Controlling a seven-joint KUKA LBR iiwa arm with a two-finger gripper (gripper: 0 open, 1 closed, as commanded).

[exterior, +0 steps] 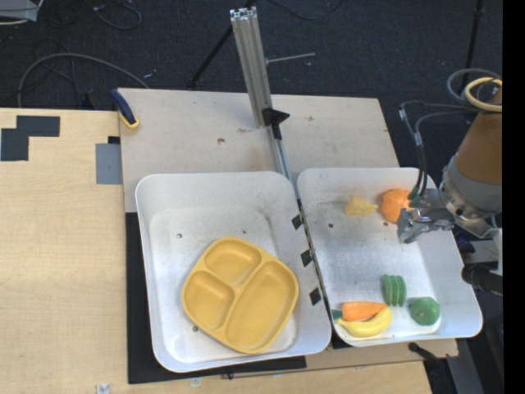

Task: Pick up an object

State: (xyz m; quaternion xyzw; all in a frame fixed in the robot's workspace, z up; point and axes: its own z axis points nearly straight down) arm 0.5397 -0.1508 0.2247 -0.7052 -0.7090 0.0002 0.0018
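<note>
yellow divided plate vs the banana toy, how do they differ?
The yellow divided plate lies alone in the left bin; the banana toy lies in the right bin, touching an orange carrot-like toy. The plate is far larger than the banana. The plate is flat with three compartments; the banana is a slim curved piece. Both are yellow.

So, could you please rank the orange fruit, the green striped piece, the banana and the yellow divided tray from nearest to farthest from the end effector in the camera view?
1. Orange fruit, right beside the end effector at the right bin's upper right.
2. Green striped piece, lower in the right bin.
3. Banana, at that bin's bottom edge.
4. Yellow divided tray, over in the left bin.
</note>
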